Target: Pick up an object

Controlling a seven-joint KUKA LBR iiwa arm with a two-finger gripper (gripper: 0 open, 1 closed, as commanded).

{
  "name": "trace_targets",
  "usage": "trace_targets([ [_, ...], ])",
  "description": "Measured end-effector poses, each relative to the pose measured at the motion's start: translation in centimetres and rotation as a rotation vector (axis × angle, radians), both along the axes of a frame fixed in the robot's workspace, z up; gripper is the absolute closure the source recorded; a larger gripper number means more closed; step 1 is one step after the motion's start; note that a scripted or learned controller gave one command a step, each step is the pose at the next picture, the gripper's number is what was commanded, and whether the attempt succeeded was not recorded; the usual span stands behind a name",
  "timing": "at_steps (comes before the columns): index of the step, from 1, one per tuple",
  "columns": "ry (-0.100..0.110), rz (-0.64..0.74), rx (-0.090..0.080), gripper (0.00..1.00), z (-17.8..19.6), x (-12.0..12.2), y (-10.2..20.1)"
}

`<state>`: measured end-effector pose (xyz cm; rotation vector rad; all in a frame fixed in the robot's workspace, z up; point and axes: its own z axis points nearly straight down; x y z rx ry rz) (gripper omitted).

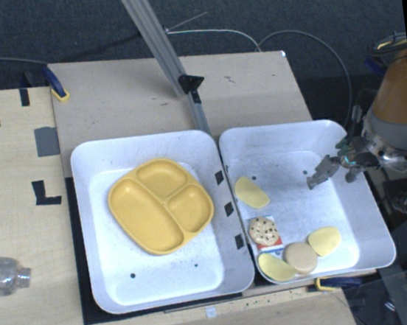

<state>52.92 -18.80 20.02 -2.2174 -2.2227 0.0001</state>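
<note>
Cookie (263, 230) well left of gripper (322, 173) (nearer the front rim)

Illumination is even and moderately bright, diffuse from overhead. The two shallow white plastic bins (232, 266) read bright without clipping; faint grey speckling shows on their floors. The yellow divided plastic plate (161, 204) casts only a thin soft shadow at its lower left edge. The dark floor at top is underexposed. Overall sharpness is modest and fine detail is soft. The grey arm (395, 121) at right is slightly blurred.
</note>
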Motion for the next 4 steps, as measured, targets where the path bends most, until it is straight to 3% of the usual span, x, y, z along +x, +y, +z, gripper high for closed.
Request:
trace_targets([
  [1,0.006,-0.004,-0.001,0.0,-4.7,-2.2,-1.4],
  [2,-0.01,-0.003,-0.008,0.0,-10.5,-3.0,7.1],
  [3,-0.009,-0.005,-0.005,1.0,-9.5,-3.0,7.0],
  [4,-0.003,-0.006,-0.001,1.0,-11.0,-4.4,0.5],
])
